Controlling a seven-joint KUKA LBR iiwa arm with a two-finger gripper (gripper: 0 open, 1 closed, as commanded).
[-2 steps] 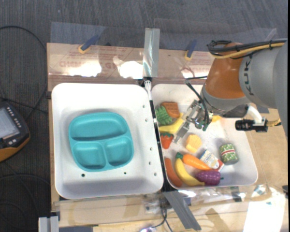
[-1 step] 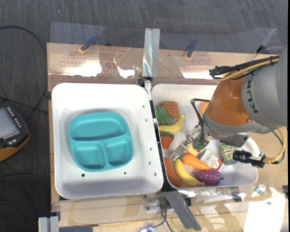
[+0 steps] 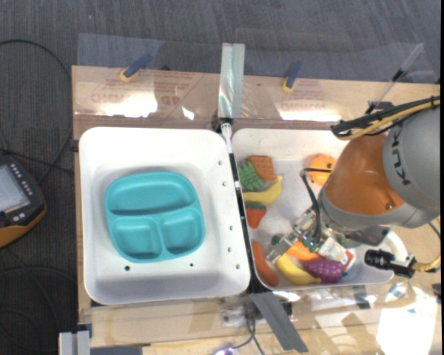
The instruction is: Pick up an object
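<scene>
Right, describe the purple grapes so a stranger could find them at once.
Start at the right white bin, the one crowded with toy food, and go to its near corner under the grey and orange arm. There the purple grapes lie just beside the tool. They are the one knobbly dark purple cluster, pressed against a smooth yellow banana.
</scene>
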